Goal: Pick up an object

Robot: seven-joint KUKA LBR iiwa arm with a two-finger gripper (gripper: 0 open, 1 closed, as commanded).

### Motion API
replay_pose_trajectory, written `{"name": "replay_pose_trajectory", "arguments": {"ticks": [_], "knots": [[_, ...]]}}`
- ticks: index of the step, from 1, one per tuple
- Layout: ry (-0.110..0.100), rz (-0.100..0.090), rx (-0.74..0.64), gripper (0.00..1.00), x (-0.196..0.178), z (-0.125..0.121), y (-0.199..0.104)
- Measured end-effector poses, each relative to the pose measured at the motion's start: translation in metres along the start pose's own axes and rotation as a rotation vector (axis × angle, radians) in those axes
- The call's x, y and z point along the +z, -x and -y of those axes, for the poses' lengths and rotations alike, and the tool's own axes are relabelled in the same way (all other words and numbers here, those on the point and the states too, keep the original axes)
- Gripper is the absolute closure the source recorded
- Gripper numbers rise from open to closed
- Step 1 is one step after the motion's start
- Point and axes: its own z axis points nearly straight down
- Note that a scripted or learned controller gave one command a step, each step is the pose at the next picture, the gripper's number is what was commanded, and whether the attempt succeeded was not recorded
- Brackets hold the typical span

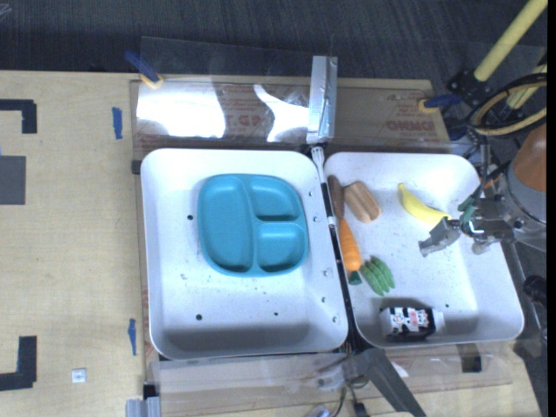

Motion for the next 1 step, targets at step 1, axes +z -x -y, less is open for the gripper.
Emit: {"name": "replay_pose_trajectory", "arguments": {"ticks": [1], "knots": [[-0.002, 0.0, -0.216, 0.0, 0.0852, -0.126, 0.0021]]}}
